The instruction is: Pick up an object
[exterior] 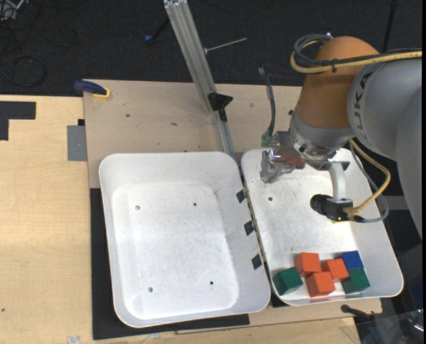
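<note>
Honestly, I couldn't tell gripper (271, 165) state. Blocks (321, 272) clustered at right bin (284, 213) near corner looked light, rigid; I'd pinch flat opposite faces.

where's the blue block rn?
In the camera view the blue block sits in the right bin, near its front right corner, at the right end of the block cluster, beside an orange block and just behind a green block.
</note>
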### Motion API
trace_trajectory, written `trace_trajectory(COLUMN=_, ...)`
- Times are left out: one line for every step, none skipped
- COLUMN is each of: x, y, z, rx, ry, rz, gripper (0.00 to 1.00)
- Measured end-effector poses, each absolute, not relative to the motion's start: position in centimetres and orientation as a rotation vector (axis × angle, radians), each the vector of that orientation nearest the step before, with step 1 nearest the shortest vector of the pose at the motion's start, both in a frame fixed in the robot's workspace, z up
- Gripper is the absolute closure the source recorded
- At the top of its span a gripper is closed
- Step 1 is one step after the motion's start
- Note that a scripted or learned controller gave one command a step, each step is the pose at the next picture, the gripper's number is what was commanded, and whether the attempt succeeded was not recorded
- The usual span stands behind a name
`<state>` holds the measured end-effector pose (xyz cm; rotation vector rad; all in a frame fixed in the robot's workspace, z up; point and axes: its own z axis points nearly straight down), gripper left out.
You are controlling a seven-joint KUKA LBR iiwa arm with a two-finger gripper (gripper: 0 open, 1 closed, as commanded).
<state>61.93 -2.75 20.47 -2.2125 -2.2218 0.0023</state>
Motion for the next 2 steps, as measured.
trace_trajectory(x=60.0, y=2.5, z=22.0, rx=-2.213, ry=-2.222, rz=0.002, gripper=1.0)
trace_trajectory(x=58.2, y=7.2, z=23.2, rx=-2.212, ry=-2.222, rz=0.004, gripper=1.0)
